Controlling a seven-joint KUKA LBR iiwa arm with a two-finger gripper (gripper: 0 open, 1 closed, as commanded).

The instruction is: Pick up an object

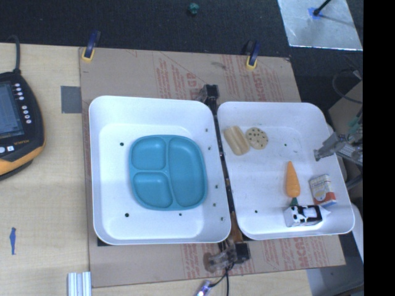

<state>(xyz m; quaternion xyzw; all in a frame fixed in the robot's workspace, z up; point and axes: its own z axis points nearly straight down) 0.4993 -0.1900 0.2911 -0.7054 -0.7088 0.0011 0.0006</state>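
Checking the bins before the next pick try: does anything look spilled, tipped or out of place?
Nothing spilled. The blue divided plate lies flat in the left bin. In the right bin, the small carton lies tilted against the right wall, and the black-and-white cow toy lies on its side at the front rim.

Red print on cardboard sheet (185, 63) too blurred; nothing legible.
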